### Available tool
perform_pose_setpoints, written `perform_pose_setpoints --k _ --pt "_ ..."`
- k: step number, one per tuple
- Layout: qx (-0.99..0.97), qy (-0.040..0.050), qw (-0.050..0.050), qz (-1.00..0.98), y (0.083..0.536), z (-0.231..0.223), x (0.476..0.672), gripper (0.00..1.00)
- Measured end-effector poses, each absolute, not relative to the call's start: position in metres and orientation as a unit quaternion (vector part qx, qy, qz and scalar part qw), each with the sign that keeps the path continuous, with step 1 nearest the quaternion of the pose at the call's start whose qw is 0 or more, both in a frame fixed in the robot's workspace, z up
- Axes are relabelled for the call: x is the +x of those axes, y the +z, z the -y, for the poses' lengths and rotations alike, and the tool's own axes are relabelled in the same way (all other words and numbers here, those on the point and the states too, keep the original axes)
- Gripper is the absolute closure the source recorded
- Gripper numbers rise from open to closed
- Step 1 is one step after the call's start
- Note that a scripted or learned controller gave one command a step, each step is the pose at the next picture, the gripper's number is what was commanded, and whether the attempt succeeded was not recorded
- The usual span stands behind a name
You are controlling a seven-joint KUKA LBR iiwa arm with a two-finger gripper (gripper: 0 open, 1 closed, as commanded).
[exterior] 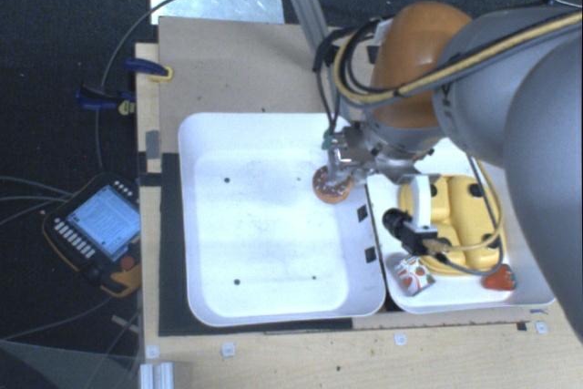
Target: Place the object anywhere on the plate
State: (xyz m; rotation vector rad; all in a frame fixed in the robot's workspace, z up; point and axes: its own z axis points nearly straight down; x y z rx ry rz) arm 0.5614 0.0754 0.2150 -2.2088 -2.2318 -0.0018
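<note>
The hand [339, 161] hung at the left bin's [209, 287] right edge over a small brown round object [332, 186] — its grip could not be judged — with the yellow plate [474, 205] in the right bin, so the pick-up step seemingly stood unfinished.

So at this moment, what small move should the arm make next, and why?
Probably a short carry toward the right bin. The gripper sits over the left bin's right edge, with a small round brown object just beneath it, while the yellow plate lies in the right bin. Whether the object is actually gripped can't be told from here.
</note>
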Motion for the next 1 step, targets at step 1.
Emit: perform_pose_setpoints --k 1 --pt "-0.703 -0.0021 0.001 0.711 0.2229 -0.1376 0.5659 1.0"
